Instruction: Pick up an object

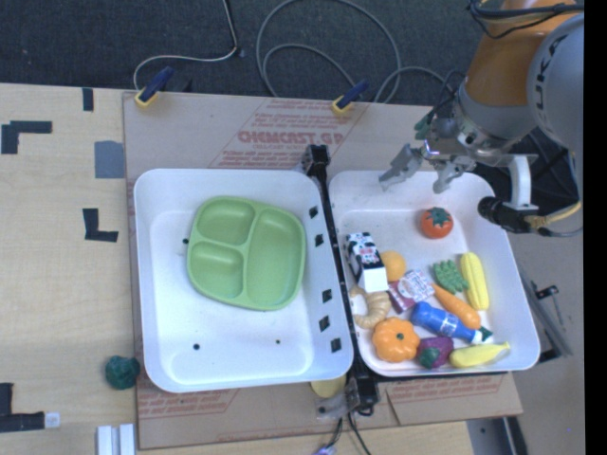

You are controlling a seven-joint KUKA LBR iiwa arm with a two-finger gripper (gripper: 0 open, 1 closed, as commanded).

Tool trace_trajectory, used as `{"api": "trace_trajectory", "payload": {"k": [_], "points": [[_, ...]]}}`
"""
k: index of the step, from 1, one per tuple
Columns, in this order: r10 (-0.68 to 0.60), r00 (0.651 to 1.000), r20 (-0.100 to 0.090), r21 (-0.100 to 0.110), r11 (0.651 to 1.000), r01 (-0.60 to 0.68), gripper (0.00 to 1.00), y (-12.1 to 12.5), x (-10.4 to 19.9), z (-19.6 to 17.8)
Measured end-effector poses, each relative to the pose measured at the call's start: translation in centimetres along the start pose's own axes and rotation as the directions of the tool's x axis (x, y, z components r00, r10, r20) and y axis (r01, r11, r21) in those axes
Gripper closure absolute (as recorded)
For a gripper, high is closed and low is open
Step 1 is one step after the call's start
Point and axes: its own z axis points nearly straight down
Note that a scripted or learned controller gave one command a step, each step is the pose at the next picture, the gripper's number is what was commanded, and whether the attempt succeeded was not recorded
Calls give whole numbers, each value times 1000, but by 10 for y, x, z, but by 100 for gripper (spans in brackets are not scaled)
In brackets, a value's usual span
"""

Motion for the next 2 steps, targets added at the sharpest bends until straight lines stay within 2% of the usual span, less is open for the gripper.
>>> {"api": "trace_trajectory", "payload": {"k": [1, 2], "points": [[7, 1000, 2, 6, 1000, -7, 0, -17, -84, 109], [1, 1000, 4, -6, 1000, -1, 0, -86, -52, 161]]}}
